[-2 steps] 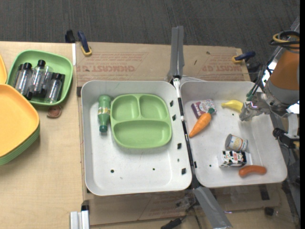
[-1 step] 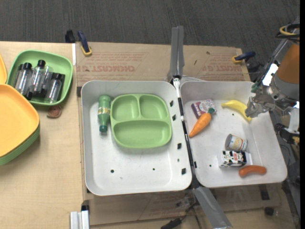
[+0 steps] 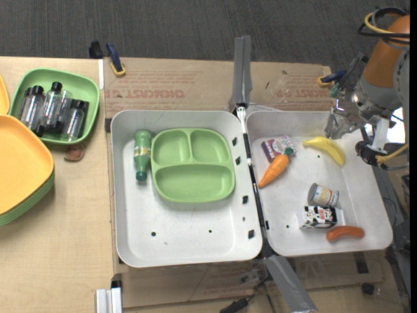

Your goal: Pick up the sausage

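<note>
Jaws [image 3: 333,130]: upper right of the frame, hanging over the far right part of the right bin; whether they stand apart or together cannot be told, and nothing shows between them.
Arm [image 3: 384,57]: grey with an orange band, reaching in from the right edge, with cables looped around the wrist.
Banana [image 3: 326,149]: yellow, lying in the right bin just below and left of the jaws, near them; contact cannot be told.
Purple packet [image 3: 276,146]: upper left part of the right bin, touching the leafy end of the carrot.
Carrot [image 3: 274,167]: orange, slanted, its tip pointing to the lower left, close to the bin's left wall.
Can [image 3: 323,195]: small, lying on its side in the middle right of the right bin.
Carton [image 3: 319,217]: small black and white box just below the can.
Sausage [image 3: 345,233]: red-orange, lying flat in the lower right corner of the right bin, just beside the carton and well apart from the jaws.
Right bin [image 3: 293,240]: white, shallow, right of centre.
Left bin [image 3: 189,237]: white, beside it, holding a green divided plate [image 3: 193,165] and a green bottle [image 3: 142,154] lying along the plate's left side.
Worktop [image 3: 58,253]: at far left, a green tray [image 3: 85,93] of dark bottles and a stack of orange plates [image 3: 23,175].
</note>
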You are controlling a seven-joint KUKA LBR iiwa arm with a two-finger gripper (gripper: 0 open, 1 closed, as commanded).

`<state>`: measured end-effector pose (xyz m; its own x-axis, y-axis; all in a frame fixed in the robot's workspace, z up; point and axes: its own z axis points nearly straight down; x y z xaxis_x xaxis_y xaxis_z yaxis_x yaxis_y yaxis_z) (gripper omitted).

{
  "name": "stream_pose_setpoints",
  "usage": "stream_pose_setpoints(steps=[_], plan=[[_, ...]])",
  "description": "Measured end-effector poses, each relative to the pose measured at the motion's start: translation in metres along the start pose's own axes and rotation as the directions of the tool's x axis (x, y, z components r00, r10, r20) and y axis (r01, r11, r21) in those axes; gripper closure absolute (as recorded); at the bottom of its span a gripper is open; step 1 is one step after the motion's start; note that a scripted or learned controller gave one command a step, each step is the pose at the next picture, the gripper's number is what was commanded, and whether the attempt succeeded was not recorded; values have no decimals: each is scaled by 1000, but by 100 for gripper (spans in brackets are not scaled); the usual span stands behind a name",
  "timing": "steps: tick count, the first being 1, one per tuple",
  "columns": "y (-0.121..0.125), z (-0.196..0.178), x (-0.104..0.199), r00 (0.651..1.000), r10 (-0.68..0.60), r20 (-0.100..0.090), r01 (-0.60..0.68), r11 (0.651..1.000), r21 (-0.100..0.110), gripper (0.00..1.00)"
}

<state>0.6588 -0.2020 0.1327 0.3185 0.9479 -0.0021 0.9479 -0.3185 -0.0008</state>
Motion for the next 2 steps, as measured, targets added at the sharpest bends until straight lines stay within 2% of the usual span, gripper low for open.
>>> stream_pose_setpoints(steps=[1,2], plan=[[-14,20,-18,1000,-9,0,9,1000,-2,100],[-68,19,-14,987,-158,-2,158,987,0,100]])
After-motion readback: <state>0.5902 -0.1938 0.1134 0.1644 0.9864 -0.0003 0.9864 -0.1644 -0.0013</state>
